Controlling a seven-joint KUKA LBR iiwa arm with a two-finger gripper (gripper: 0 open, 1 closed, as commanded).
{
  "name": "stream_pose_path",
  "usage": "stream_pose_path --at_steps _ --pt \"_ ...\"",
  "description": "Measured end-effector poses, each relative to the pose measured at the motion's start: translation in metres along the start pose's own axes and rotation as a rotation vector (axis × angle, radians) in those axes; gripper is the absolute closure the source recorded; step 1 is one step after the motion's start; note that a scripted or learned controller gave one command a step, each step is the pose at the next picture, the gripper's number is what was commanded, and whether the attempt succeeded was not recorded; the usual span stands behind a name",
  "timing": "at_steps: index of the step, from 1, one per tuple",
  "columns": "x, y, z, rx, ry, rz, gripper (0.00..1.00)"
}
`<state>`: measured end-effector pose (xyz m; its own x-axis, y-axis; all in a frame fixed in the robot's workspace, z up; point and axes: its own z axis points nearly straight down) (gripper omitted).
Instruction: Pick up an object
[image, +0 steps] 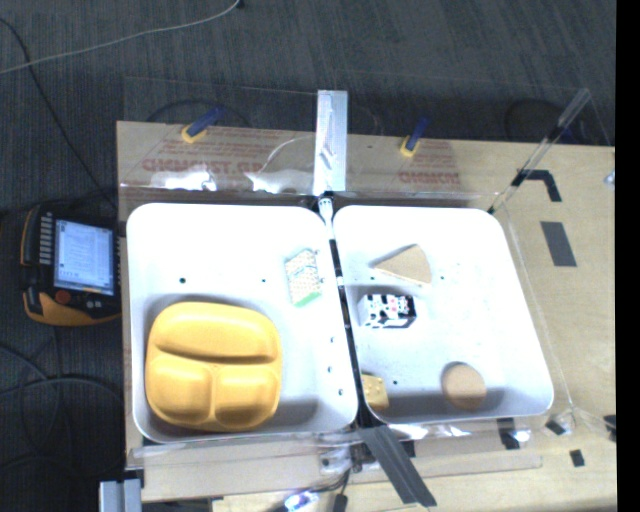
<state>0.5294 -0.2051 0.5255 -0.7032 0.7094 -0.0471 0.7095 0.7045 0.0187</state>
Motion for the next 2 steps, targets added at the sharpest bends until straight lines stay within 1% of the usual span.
stream_pose_path --at_steps 2 --pt "-0.003 0.002 -0.02 -0.005 -0.01 -0.001 1.0"
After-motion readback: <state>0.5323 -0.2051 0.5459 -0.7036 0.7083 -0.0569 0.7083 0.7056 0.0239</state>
